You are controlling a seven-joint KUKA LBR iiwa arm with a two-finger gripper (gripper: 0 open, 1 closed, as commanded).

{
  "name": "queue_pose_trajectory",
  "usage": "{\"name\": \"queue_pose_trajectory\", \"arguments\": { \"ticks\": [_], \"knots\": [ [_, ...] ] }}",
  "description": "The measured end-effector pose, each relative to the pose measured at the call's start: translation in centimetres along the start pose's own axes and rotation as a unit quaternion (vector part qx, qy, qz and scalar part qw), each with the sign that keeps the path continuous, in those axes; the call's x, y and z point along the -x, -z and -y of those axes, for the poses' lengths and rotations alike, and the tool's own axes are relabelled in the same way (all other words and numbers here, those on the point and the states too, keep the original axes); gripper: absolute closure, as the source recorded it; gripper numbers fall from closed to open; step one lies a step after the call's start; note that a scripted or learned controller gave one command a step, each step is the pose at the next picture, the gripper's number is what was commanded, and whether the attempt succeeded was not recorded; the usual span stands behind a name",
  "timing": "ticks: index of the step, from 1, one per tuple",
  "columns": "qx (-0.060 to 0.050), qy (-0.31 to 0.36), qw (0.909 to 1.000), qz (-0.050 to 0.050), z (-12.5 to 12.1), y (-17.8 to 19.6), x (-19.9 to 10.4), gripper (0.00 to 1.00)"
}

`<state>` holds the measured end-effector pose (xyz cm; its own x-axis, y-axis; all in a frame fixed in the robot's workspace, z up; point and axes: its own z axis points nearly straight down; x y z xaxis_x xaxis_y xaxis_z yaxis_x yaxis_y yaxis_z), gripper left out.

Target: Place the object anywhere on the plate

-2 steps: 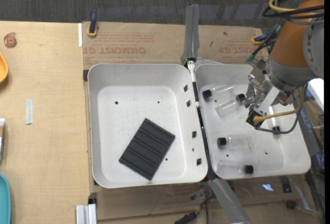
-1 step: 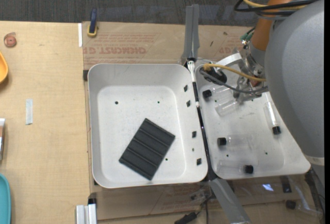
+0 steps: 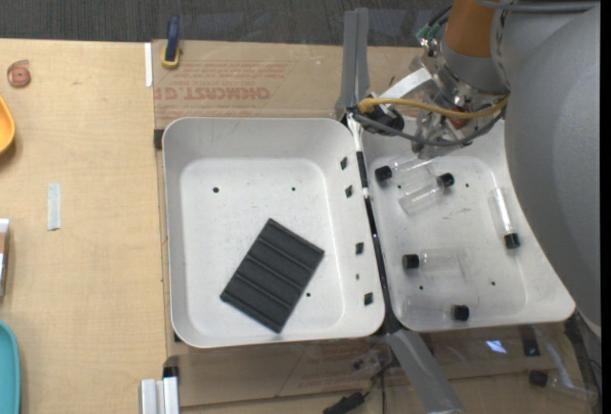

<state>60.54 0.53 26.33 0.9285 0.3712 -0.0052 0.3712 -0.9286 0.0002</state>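
Partly hidden claw (image 3: 434,137) over right bin (image 3: 535,293), grip unreadable, black ridged plate (image 3: 273,274) in left bin (image 3: 191,212).

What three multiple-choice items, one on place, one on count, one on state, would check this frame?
1. Where does the dark grey ribbed rectangular plate lie?
A. left white bin
B. right white bin
C. bare bench
2. How many white bins sit side by side?
A. one
B. two
C. three
3. How does the plate lie?
A. square to the walls
B. standing on edge
C. flat, turned diagonally

A: it rests on the left bin's floor. B: two bins meet at the middle. C: its edges run at a slant to the walls.
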Motion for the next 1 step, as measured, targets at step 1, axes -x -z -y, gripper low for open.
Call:
{"name": "queue_pose_trajectory", "arguments": {
  "ticks": [1],
  "knots": [
    [0.001, 0.213, 0.977, 0.0, 4.41, 9.15, -1.79, 1.0]
  ]
}}
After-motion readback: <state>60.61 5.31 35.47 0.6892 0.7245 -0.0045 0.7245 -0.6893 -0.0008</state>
